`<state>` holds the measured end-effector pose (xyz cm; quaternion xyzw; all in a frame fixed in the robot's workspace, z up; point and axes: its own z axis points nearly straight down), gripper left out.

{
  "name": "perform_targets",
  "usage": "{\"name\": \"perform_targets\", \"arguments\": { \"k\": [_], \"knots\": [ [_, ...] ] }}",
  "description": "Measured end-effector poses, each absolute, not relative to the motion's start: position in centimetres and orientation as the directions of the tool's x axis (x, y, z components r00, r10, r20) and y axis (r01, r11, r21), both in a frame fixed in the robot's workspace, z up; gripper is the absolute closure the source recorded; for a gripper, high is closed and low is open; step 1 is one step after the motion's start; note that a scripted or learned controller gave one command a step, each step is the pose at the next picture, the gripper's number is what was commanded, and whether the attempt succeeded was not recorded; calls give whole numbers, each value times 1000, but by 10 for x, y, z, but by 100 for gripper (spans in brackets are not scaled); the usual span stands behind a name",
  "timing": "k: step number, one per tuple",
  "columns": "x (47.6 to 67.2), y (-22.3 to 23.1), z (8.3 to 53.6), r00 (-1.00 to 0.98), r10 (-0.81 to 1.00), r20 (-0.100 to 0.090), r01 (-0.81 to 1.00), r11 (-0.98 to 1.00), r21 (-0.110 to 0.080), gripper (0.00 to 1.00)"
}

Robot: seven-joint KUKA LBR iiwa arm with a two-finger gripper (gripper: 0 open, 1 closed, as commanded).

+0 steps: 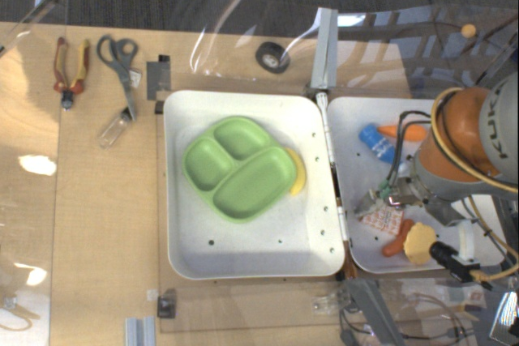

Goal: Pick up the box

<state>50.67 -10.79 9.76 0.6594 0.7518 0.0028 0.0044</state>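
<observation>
A: Where is the box (pixel 379 216) to be found?

B: It is taken to be the small white carton with red print, lying flat in the right bin (pixel 357 251) near that bin's left wall. A blue item (pixel 376 142) is seen well above it in the view, and an orange piece (pixel 397 240) beside a yellow one (pixel 419 241) just below and to its right.

A: And how is it placed relative to the claw (pixel 392 195)?

B: The claw is seen just above and slightly right of the box – almost over its upper right edge. The box's long axis cannot be made out with confidence; it is partly covered.

A: How is the arm posed?

B: It is reached in from the right, with the orange band (pixel 464 138) above the wrist and the wrist pointed down and leftward into the bin.

A: Is anything gripped?

B: That cannot be told – the state of the claw is not resolved, and nothing is seen held. The green divided plate (pixel 240 167) in the left bin (pixel 243 255) on the desk (pixel 97 223) is not involved
</observation>
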Motion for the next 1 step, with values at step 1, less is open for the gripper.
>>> {"name": "perform_targets", "arguments": {
  "k": [1],
  "knots": [
    [511, -107, 109, -134, 991, -5, 991, 134, 19, 100]
  ]
}}
